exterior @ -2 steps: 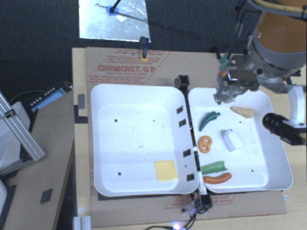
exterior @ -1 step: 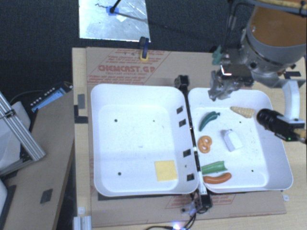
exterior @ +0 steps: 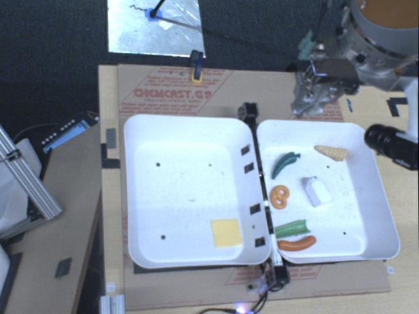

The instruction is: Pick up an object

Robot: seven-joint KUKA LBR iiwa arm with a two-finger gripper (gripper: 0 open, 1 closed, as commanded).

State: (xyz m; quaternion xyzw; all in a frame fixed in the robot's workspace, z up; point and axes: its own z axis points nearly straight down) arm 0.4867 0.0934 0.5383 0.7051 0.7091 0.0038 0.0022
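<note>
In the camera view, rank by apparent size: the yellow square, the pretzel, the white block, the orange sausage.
1. yellow square
2. orange sausage and white block, too alike to separate
3. pretzel, smallest

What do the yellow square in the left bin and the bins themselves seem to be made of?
Yellow square: probably soft plastic or foam, matte, flat and evenly coloured with no glare; it looks like toy cheese. Bins: likely thin moulded plastic, smooth and slightly glossy, with rounded corners and raised rims.

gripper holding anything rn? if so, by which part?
Nothing visibly held. The gripper hangs above the bench beyond the right bin; its fingers are too blurred to read.
</note>
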